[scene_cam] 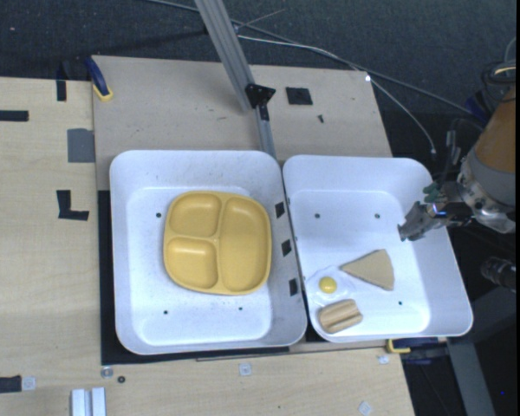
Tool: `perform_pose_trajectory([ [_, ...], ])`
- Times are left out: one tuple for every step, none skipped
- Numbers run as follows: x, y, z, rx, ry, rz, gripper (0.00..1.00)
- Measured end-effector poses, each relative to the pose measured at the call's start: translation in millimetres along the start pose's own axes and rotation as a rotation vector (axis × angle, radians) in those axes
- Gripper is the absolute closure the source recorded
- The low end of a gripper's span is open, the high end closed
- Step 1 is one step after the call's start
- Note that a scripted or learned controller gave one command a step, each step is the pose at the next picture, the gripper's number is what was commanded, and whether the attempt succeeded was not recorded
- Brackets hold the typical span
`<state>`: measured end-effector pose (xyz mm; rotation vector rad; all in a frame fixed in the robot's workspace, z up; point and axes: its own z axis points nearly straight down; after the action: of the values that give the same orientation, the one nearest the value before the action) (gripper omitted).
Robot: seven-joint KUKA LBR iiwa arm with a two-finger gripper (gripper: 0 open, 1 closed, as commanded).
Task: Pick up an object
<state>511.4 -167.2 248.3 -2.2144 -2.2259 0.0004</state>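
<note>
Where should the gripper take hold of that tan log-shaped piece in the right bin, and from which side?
Grip the tan log across its short width, near the middle, coming straight down from above. It lies flat, long axis roughly left-right, slightly tilted. The yellow disc sits close above it and the bin wall close to its left, so probably keep the gripper centred.

left bin (130, 232): yellow divided plate (217, 241)
right bin (364, 176): tan wedge (373, 269), small yellow piece (328, 285), bread roll (339, 315) (near front edge)
gripper (413, 228): over right bin's right side
</note>
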Motion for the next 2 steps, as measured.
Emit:
perform_pose_trajectory([
  [58.8, 7.8, 12.8, 0.001, 0.0, -0.001, 1.0],
  [113.7, 23.1, 7.7, 0.0, 0.001, -0.003, 1.0],
])
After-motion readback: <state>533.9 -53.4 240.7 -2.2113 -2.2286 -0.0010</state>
